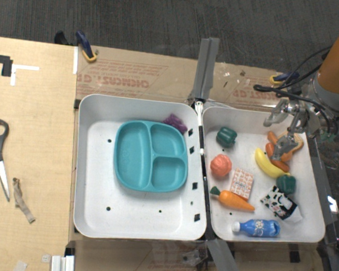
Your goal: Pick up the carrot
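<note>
At the bottom of the right bin lies a small blue and white bottle. Just above it, the carrot lies on its side near the bin's left wall, with nothing holding it. Beside it are a black and white packet, a pink patterned box and a round orange fruit. Higher up sits a yellow banana. The gripper hangs over the banana's far end by some orange things; I cannot tell its state. The left bin holds a teal tray.
</note>
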